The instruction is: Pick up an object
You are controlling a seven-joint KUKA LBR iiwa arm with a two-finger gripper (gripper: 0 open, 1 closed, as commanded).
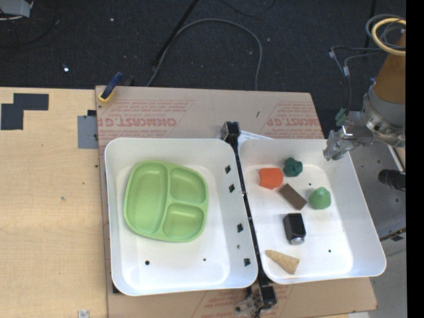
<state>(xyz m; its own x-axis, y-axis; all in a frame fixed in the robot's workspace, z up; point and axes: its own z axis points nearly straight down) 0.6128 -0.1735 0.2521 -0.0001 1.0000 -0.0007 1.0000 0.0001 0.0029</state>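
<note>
The right bin point(344, 244) holds several small objects: an orange block point(270, 177), a dark green lump point(293, 167), a brown bar point(292, 196), a light green lump point(320, 198), a black box point(295, 228) and a tan wedge point(283, 261). My gripper point(336, 146) hangs at the bin's upper right corner, above its rim and apart from all the objects. The nearest object, the dark green lump, lies to its lower left. Nothing shows between the fingers.
The left bin point(132, 270) carries a green divided plate point(165, 201). Black clips point(232, 132) join the two bins along the middle. Cables run across the dark floor behind the bench. The arm's orange band point(392, 71) rises at the right.
</note>
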